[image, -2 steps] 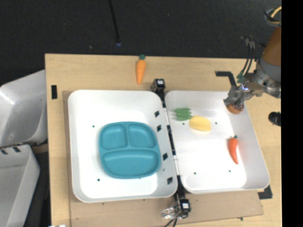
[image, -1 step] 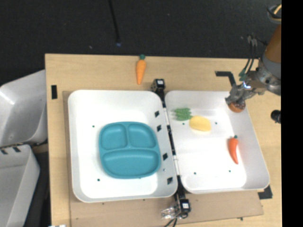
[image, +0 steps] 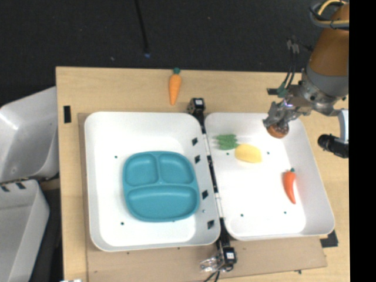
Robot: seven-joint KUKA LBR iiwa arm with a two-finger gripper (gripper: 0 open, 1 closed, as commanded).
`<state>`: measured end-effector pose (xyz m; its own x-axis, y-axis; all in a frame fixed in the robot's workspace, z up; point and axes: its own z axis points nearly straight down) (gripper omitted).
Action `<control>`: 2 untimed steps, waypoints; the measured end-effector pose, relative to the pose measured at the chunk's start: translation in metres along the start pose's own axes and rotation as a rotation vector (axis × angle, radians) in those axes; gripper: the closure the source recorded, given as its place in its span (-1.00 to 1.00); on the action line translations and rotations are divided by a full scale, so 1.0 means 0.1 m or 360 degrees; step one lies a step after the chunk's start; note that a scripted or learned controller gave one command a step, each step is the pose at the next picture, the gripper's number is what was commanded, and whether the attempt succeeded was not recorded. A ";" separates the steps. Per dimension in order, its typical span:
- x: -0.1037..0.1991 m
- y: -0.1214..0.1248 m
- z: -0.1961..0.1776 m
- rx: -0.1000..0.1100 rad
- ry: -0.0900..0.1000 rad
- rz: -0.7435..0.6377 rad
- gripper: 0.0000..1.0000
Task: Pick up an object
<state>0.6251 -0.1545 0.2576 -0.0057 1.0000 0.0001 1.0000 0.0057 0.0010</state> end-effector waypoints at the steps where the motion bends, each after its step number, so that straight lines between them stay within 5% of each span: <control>1: 0.45 0.03 0.00 0.0002 0.0000 0.0001 1.00; 2: 0.92 -0.02 -0.06 0.0002 0.0001 0.0000 1.00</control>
<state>0.6223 -0.0628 0.2641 -0.0055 1.0000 0.0007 1.0000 0.0055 -0.0001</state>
